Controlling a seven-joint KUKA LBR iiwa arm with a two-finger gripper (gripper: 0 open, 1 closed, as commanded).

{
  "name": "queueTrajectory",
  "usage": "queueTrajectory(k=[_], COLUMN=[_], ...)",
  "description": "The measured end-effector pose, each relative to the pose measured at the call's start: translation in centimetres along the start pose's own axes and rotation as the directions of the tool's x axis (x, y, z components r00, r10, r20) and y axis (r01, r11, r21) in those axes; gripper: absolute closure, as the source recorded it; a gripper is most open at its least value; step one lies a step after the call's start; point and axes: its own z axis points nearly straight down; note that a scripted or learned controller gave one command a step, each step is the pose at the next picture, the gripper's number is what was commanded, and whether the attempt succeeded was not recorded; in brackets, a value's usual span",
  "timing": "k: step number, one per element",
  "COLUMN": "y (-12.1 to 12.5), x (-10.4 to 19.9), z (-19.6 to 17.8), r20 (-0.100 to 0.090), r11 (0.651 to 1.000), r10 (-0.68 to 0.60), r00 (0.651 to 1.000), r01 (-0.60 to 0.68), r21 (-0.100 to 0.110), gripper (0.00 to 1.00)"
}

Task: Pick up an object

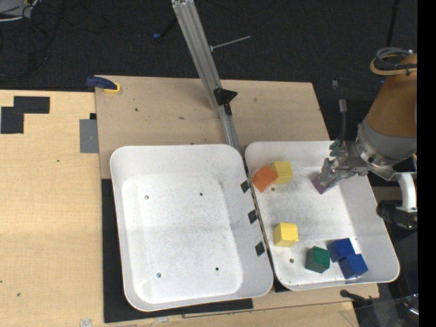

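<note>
Gripper (330, 178) hangs over the right bin (371, 213), toward that bin's two o'clock corner, reaching in from the right below the grey wrist and orange band of the arm (393, 125). Between its fingertips sits a small purple block (319, 183), and the fingers are closed on it; the block appears lifted a little above the bin floor, though the slanted view makes the height hard to judge.

Other pieces lie in the same bin. At about ten o'clock an orange block (265, 178) and a yellow block (283, 171) touch each other, the yellow one at the orange one's two o'clock. Near the bin's seven o'clock area lies a second yellow cube (286, 234). Toward five o'clock a green block (317, 259) lies just beside two blue blocks (347, 257) that touch one another.

At nine o'clock from this bin stands the left bin (136, 182), the two rims meeting along a line with small black clips (251, 216). From twelve o'clock of the view a grey aluminium rail (201, 54) slants down to the seam between the bins. On the wooden bench (272, 114), at about eleven o'clock, lies a blue and yellow clamp (103, 84).
</note>
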Motion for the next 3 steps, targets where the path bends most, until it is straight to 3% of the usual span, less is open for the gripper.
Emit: queueTrajectory(k=[1,3], y=[0.1,2.2], x=[-0.1,11.3], z=[-5.2,-4.5], r20=[0.0,-0.003], r11=[1.0,1.0], r10=[-0.001,-0.004], r00=[1.0,1.0], r01=[0.001,0.004], r21=[0.0,0.007], gripper=[1.0,1.0])
